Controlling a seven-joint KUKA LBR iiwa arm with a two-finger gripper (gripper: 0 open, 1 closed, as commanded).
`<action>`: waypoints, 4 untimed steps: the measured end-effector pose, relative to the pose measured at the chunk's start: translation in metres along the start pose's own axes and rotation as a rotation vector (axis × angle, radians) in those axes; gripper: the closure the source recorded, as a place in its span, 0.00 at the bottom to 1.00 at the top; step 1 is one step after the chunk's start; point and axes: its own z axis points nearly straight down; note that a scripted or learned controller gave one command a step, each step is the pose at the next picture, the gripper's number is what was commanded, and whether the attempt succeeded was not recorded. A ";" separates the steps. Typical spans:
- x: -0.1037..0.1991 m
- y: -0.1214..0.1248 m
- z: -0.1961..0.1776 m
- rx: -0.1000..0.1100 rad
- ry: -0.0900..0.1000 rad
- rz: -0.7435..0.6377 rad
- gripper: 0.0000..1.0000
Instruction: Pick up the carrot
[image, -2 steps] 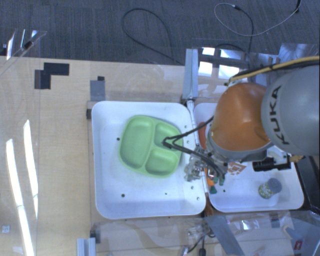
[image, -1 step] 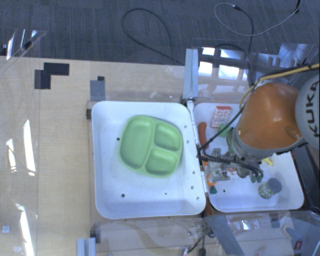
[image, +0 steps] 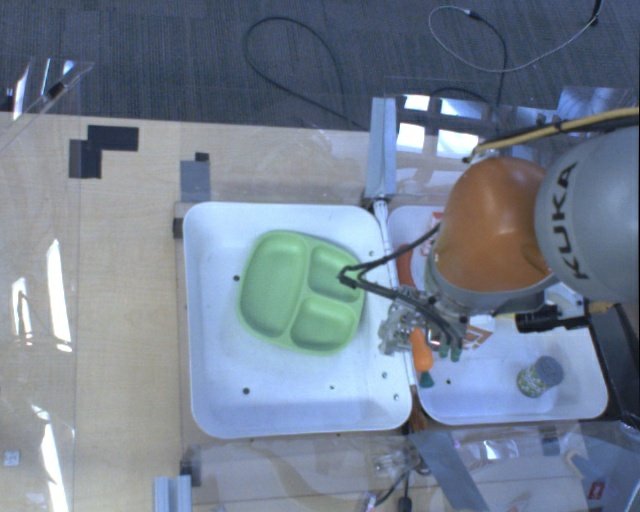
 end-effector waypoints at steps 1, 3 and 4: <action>-0.010 0.026 -0.122 -0.002 -0.008 0.011 1.00; -0.017 -0.082 0.000 0.001 0.002 0.015 1.00; 0.001 -0.040 0.000 0.002 0.001 0.710 1.00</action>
